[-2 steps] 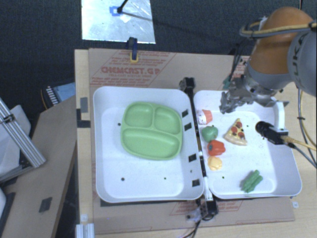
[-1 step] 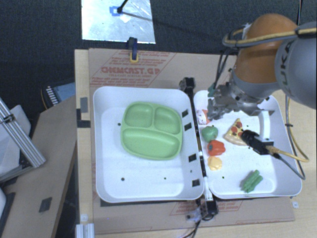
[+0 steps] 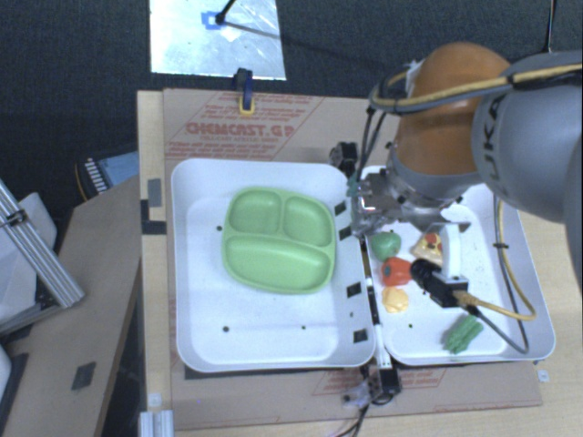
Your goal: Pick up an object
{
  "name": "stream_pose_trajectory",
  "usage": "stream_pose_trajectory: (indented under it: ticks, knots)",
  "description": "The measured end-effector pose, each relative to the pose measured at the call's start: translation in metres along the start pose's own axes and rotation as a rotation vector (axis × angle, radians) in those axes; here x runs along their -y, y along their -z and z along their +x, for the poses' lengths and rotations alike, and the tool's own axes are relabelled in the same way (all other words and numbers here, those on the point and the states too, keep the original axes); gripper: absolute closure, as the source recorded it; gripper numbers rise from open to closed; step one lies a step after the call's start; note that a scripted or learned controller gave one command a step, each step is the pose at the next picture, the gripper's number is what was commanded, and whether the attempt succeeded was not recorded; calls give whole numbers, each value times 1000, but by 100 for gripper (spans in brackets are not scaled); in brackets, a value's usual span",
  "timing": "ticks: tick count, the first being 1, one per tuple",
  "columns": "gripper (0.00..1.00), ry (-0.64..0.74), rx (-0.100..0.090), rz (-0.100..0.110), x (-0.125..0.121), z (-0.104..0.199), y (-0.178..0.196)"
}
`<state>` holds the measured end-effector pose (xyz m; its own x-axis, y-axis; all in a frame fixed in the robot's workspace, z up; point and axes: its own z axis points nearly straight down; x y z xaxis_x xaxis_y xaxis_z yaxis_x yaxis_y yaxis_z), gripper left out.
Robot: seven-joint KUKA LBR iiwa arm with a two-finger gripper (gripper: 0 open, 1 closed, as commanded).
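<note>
Several toys (image 3: 393, 271) lie just below the hand (image 3: 383, 215).

The plate (image 3: 278, 240) is showing light green inside a white bin (image 3: 196, 271). In the other white bin (image 3: 519, 271), a red toy (image 3: 396, 270), a yellow toy (image 3: 396, 300) and two green toys (image 3: 386, 243) (image 3: 462, 333) are lying

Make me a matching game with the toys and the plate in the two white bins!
Things:
1. divided plate
2. tomato
3. pizza slice
4. corn cob

Places:
A. front right part of the right bin
B. middle of the left bin
C. right bin, just right of the green pepper
D. right bin, just in front of the green pepper

Pairs: 1-B, 2-D, 3-C, 4-A
</note>
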<state>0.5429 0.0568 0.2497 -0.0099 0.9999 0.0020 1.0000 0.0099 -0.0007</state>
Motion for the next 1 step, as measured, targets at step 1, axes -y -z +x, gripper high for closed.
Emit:
stream_pose_trajectory:
  ticks: [1]
  knots:
    - [100, 0, 0, 1, 28, 50, -10]
